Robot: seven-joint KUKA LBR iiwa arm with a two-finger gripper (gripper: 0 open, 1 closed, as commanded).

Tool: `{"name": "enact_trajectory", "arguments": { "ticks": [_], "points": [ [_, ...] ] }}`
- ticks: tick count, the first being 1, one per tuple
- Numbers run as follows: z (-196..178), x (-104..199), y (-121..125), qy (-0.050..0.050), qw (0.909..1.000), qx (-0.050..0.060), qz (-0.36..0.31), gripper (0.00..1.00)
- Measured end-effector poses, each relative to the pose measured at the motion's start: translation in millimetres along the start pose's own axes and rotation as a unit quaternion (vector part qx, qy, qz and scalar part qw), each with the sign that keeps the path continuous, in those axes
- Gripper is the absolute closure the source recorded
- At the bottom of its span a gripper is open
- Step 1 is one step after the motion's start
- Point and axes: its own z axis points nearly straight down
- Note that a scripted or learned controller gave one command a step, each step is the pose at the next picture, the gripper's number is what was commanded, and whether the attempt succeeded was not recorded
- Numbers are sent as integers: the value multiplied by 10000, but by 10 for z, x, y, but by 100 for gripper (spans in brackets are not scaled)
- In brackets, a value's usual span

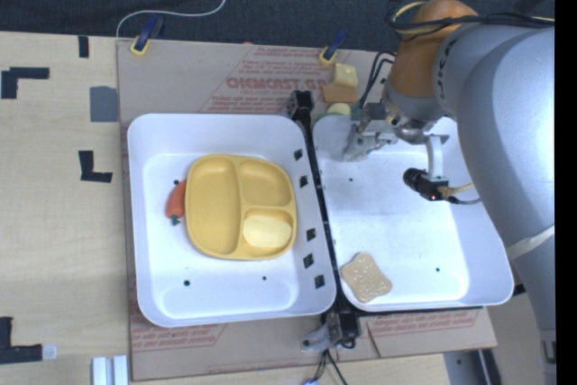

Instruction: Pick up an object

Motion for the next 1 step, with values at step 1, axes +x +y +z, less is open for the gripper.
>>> {"name": "enact_trajectory", "arguments": {
  "ticks": [1],
  "points": [
    [5, -2, -2, -5, 10000, 1, 1, 0]
  ]
}}
